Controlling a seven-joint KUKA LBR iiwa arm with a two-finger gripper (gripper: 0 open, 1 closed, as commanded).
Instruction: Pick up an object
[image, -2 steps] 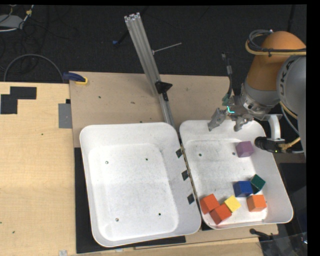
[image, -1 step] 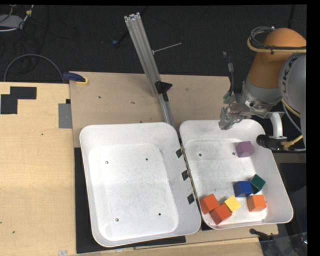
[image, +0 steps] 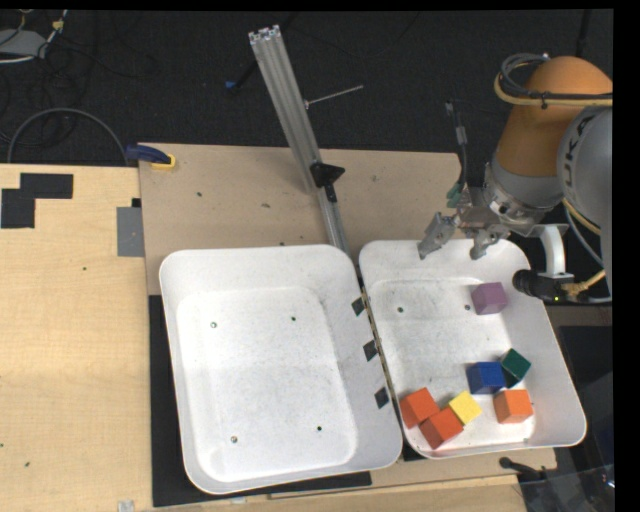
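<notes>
Seven blocks (image: 489, 377) in right bin (image: 400, 262): three orange; pincer (image: 459, 241) spread, nothing between.

Two white bins (image: 270, 262); seven blocks (image: 489, 298), three of them orange.

A brown bench top (image: 250, 195) serves as the landmark. To its left, touching its edge, lies a paler wooden board (image: 60, 330) bearing black angular patches (image: 35, 195) and a grey rectangle (image: 128, 230). Behind the bench top the floor (image: 150, 70) is dark, almost black, with loose cables (image: 60, 125) curling across it. A slanted aluminium rail (image: 292, 120) rises from the bench top's middle toward the rear, a black bracket (image: 325, 175) clamped on it. A blue and yellow clamp (image: 150, 155) sits at the bench top's rear left corner. Light falls evenly, without hard shadows.
</notes>
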